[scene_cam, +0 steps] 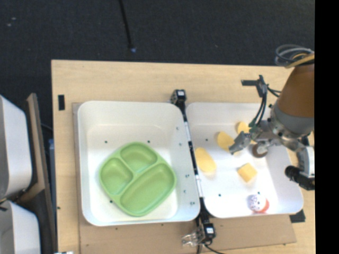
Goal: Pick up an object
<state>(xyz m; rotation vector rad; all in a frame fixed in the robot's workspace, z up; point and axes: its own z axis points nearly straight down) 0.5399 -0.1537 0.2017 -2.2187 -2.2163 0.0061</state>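
Wood counter (63, 194) carries two white bins: left bin (90, 142) has a green divided plate (137, 179), right bin (286, 194) has four yellow pieces — oval (205, 160), block (247, 172), chunk (224, 139), bit (242, 127) — plus a small red-white object (257, 203). Grey/orange arm (296, 97) sits over the right bin, hand (249, 142) low beside the yellow chunk; can't tell how open it is or whether it has anything. Pick looks not done, nothing visibly lifted.

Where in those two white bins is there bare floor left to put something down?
Left bin: the strip along the far wall, above the green divided plate, and the corner beside it. Right bin: the near-left floor, between the yellow oval piece and the small white-and-red object. It is crowded around the gripper, among yellow chunks.
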